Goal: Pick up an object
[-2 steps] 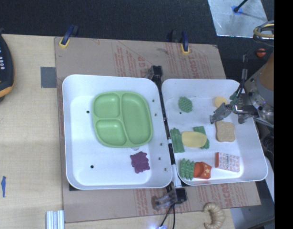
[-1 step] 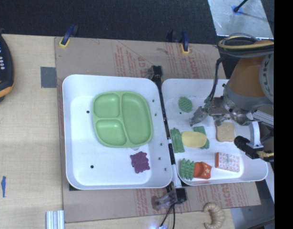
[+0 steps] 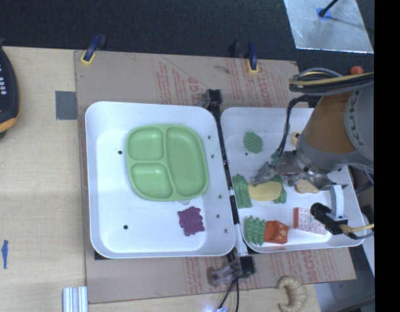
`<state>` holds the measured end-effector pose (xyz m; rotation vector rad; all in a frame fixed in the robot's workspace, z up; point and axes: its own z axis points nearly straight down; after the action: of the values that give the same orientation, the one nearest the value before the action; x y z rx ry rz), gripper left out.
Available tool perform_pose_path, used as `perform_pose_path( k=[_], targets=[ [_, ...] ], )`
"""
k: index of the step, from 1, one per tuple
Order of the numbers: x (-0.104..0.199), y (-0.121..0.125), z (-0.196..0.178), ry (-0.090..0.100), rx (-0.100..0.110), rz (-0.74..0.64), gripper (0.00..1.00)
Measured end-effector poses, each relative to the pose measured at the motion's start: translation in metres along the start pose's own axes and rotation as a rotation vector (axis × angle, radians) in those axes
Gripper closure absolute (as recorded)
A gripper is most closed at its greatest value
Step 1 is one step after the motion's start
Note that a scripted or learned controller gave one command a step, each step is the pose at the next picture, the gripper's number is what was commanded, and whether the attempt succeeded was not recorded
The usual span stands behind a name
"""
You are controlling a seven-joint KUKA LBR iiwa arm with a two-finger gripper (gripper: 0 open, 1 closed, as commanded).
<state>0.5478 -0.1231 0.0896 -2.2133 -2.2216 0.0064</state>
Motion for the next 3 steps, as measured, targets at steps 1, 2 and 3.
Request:
perform_pose_path(
  k=[1,2,3],
  targets=[
    [-0.06,0.054,-0.082,-0.007,-0.016,0.002,0.0],
    [0.002,0.03,-0.07,0.001,0.0,-0.006,0.0],
    [-0.007,0.017,0.0,0.0,0.004,0.0,0.0]
  ],
)
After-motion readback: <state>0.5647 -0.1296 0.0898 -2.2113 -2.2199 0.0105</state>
